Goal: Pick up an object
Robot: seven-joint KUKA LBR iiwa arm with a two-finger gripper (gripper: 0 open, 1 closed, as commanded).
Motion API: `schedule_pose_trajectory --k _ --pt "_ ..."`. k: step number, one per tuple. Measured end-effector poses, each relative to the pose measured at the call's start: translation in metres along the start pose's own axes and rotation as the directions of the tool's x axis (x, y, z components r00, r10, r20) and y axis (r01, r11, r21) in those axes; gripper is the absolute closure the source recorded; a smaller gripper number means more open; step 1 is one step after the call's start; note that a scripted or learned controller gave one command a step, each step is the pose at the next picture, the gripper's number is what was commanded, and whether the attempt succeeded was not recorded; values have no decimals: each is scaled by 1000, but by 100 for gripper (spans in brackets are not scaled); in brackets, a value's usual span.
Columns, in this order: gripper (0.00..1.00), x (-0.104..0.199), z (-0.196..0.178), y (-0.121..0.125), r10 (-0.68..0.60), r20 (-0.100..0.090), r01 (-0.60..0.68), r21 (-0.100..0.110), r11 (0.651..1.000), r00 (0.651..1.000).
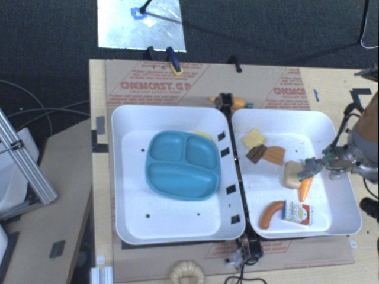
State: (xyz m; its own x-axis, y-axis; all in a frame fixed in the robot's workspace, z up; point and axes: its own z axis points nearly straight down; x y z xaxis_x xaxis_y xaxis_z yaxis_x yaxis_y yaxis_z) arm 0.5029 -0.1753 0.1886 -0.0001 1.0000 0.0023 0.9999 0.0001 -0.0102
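The claw (309,169) sits low in the right bin (340,136), at the carrot (305,189) and beige piece (291,174). Step in hand: approach. Its opening cannot be judged. Next: centre on one item, close, lift.

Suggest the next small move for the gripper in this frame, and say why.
Probably a short descent onto the pale rounded piece in the right bin. The gripper sits at that piece's right edge, just above the orange carrot, and I see nothing between its fingers. Whether the fingers are spread enough is unclear, so I would check that first.
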Motion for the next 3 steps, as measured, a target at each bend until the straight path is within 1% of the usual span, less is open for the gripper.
schedule_pose_trajectory --k 1,2,3 --pt "0 0 -5 3 -3 3 3 -11 1000 1000" --pt "0 6 39 7 -2 1 2 -7 1000 1000" --pt "0 8 101 11 -1 0 1 -6 1000 1000"
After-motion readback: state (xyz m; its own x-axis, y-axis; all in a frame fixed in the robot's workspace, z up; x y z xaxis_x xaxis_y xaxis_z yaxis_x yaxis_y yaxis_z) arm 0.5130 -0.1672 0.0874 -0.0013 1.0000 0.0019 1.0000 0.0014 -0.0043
